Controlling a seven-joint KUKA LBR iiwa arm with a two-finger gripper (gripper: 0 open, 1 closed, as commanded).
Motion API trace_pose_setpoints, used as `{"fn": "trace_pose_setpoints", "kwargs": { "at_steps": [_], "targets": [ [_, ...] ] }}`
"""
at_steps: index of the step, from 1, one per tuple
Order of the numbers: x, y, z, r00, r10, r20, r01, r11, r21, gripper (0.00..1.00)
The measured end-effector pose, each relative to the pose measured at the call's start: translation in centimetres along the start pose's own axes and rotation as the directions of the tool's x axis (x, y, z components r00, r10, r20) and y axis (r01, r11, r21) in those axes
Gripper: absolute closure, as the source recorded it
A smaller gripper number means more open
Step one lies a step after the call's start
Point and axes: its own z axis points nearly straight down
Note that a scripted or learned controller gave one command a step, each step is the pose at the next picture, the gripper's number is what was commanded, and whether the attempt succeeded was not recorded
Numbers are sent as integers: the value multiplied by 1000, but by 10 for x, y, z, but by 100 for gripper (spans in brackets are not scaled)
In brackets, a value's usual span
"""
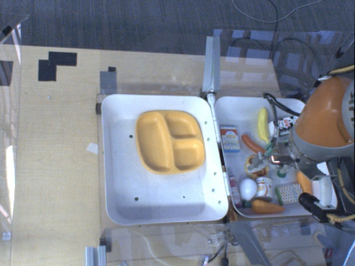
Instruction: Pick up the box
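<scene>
Both white bins sit on my wooden bench. Gripper state: I cannot tell. I'd center over the small box before descending.

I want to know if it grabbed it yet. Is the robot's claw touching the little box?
Apart. In the camera view, bare white bin floor shows between the gripper and the box, which lies by the right bin's left wall.

A sectioned tray lies in the left bin. In the right bin, the box sits by the left wall, a banana toward the far edge, a carrot at the near edge.
</scene>
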Motion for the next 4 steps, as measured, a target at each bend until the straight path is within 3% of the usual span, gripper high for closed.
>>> {"fn": "trace_pose_setpoints", "kwargs": {
  "at_steps": [1, 2, 3, 4],
  "targets": [
    [0, 2, -11, 1000, 0, 1, 0, 1000, -5, 100],
    [-3, 54, 0, 1000, 12, 0, -12, 1000, -1, 100],
    [-67, 15, -114, 1000, -16, 2, 16, 1000, -4, 100],
    [-67, 15, -114, 1000, -16, 2, 16, 1000, -4, 0]
  ]
}}
